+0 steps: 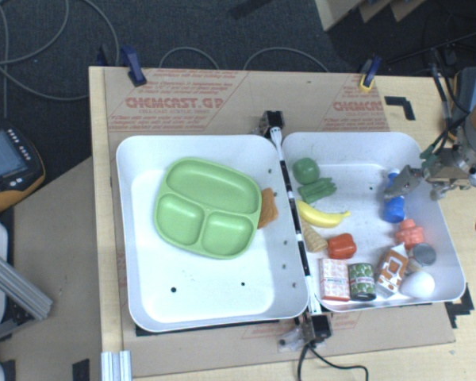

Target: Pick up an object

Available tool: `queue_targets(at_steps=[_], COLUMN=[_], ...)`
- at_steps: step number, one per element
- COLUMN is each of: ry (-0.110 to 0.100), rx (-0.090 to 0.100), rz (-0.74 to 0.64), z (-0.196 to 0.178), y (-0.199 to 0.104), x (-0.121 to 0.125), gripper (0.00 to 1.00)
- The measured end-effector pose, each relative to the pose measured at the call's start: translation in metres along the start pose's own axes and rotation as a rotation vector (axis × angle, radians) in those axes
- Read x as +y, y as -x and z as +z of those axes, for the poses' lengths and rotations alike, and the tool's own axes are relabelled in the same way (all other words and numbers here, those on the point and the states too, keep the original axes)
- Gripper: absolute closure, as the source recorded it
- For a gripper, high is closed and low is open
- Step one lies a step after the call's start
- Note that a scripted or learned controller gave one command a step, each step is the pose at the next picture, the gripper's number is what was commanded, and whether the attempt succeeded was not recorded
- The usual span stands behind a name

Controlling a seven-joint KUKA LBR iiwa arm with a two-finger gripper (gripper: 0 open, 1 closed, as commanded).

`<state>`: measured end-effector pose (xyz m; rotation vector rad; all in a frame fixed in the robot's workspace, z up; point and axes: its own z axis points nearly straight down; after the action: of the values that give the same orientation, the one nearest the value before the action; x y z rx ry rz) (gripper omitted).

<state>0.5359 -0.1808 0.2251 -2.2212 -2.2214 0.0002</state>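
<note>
Presently: gripper (pixel 402 182) at three o'clock of the right bin (pixel 357 151), low over a blue toy (pixel 393 208); whether its claw is open or closed cannot be told. No object seen gripped or lifted. Remaining, by judgement: grasp and raise.

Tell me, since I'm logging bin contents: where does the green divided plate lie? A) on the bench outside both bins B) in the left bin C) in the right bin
B: the green divided plate lies inside the left bin, while the banana and other small items sit in the right bin.
</note>
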Motion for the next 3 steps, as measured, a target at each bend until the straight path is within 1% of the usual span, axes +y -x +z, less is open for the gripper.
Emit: queue_targets(at_steps=[1, 2, 3], ry=[0.005, 0.004, -0.002], rx=[-0.003, 0.001, -0.001], rz=[0.001, -0.003, 0.002], z=[0.128, 0.039, 0.086], y=[0.003, -0.098, -0.033], x=[0.026, 0.069, -0.015], gripper=[0.00, 0.00, 0.00])
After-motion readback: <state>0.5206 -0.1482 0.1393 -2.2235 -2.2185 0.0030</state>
